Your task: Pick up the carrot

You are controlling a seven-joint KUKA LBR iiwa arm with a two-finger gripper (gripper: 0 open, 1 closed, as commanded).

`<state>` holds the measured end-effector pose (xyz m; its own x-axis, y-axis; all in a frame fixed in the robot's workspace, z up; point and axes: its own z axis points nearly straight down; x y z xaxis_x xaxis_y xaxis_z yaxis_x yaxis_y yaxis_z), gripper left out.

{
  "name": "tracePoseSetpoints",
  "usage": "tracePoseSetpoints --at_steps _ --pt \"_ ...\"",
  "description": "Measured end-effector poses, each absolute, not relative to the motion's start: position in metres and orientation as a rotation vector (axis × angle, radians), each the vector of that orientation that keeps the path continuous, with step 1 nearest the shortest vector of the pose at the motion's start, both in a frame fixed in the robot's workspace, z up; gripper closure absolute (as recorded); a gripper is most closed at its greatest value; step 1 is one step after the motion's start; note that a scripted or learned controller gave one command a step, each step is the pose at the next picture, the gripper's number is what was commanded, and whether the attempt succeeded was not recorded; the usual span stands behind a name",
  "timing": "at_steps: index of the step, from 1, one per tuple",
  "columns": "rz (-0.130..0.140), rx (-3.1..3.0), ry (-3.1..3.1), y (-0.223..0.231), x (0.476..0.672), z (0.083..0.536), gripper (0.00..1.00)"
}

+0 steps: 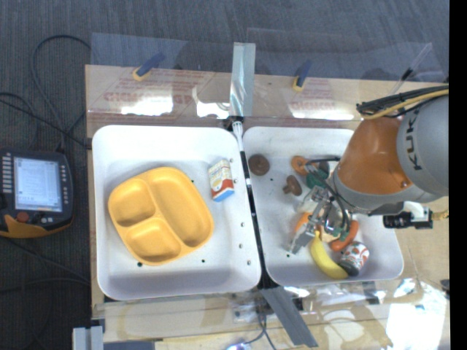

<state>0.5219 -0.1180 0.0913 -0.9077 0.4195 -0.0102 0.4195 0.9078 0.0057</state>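
Observation:
The carrot appears as a thin orange piece in the right bin, mostly covered by the gripper. The gripper hangs low over the middle of that bin, pointing down and to the left, right at the carrot. From this angle I cannot see whether anything is held. The grey arm with its orange band reaches in from the right and hides the bin's right part.
A banana and a small can lie just below the gripper, next to an orange-red piece. Brown items sit at the upper left of the right bin. The left bin holds a yellow divided plate and a small carton.

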Motion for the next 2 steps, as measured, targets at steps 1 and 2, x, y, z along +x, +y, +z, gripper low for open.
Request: tracePoseSetpoints --at_steps 1,2 --pt "0.012 1.468 2.757 -0.116 0.512 0.092 0.00" --pt "0.011 1.465 2.753 -0.116 0.513 0.103 1.00"
